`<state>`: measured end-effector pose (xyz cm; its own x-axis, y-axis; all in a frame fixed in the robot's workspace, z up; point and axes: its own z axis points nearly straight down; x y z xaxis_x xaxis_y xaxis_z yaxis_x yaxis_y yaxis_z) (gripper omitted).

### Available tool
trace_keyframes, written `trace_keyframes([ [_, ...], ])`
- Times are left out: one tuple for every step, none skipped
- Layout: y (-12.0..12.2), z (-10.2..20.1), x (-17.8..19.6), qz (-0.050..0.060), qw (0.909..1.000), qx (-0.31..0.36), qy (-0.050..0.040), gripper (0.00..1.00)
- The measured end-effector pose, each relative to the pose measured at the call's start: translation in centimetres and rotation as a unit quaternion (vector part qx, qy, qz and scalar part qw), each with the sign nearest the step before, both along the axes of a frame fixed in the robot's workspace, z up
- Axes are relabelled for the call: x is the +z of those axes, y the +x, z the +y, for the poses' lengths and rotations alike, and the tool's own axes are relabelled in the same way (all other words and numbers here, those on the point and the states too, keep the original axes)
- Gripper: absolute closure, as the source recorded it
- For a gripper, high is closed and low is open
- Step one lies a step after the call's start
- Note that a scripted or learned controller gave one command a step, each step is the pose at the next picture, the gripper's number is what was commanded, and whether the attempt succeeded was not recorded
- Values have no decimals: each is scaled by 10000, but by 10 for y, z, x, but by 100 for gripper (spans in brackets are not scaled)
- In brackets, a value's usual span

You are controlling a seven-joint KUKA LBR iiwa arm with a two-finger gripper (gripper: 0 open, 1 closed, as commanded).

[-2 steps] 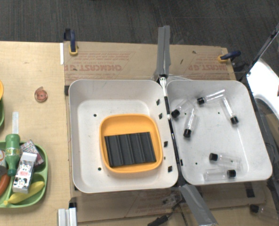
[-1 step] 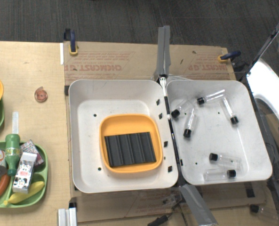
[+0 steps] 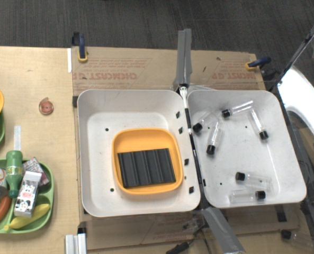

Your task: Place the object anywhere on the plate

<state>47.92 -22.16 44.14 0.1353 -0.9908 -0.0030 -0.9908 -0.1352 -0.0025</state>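
Clear plastic vials [image 3: 214, 136] with black caps lay scattered in the right bin [image 3: 225, 181], right of centre. The orange plate [image 3: 146, 135], bearing a black ribbed slab [image 3: 146, 167], sat mid-frame. Gripping a lone vial across its middle seemed wisest. The jaws' state could not be told.

Two shallow white bins sit side by side: the left bin [image 3: 93, 142] and the right bin [image 3: 284, 142].

One orange plastic plate [image 3: 146, 139] holds one black ribbed rectangular block [image 3: 146, 168].

About six clear black-capped tubes [image 3: 214, 139] lie scattered across the right bin from 11 to 5 o'clock.
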Motion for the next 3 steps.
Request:
trace_keyframes([
  [0, 7, 0, -7, 9784, 2065, -3, 0],
  [1, 8, -20, -11, 9157, 4019, -1, 0],
  [40, 1, -1, -29, 8150, 5795, 6, 0],
])
